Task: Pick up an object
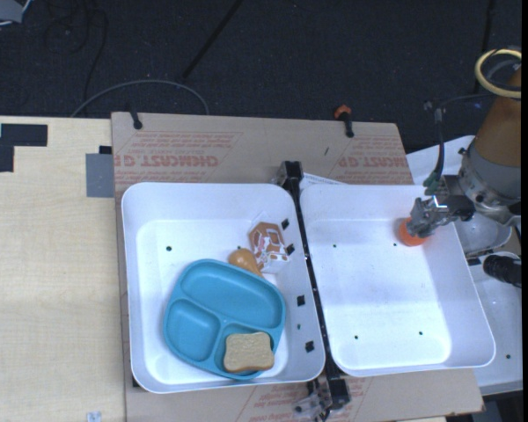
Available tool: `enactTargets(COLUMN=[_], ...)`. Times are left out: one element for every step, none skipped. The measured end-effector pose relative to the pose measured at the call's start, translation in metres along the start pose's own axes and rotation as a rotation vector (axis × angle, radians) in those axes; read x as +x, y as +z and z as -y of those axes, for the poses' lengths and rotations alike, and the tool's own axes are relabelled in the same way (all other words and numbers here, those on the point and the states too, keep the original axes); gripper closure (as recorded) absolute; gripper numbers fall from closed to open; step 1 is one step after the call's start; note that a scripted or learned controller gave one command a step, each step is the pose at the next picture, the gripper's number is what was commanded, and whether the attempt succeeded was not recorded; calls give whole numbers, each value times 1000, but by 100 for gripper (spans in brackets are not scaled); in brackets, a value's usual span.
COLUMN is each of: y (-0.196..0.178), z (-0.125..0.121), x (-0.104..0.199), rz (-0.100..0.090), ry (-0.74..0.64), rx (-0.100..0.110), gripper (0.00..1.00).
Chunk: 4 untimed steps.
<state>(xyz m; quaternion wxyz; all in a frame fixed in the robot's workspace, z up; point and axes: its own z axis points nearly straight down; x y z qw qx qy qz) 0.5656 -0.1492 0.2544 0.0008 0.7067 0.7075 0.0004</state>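
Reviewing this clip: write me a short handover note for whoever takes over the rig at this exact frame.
Gripper: at the right bin's far right corner, right over a small orange object; finger state and any hold cannot be told.
Left bin: blue divided tray with a slice of bread in its near compartment; a brown-and-white patterned item and a yellowish-orange piece beside the tray's far edge.
Done: nothing visibly lifted.
Left: confirm a grasp, lift one object.

Two bins, left and right: smooth white plastic, faint sheen. Divided plate: blue plastic, smooth, satin finish. Bread slice: tan, matt, rough-grained surface noted. Sheet under bins: brown cardboard, matt, printed red. Desk: pale wood-grain finish, matt. Pincer: bare grey metal, dull shine.
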Motion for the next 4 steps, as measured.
enactTargets(y=[13, 20, 25, 18], z=[16, 28, 30, 45], x=[55, 116, 177, 226], rz=[-3, -3, -2, -2], ry=[-3, -3, -3, -4], rx=[7, 7, 6, 7], gripper=[100, 100, 100, 100])
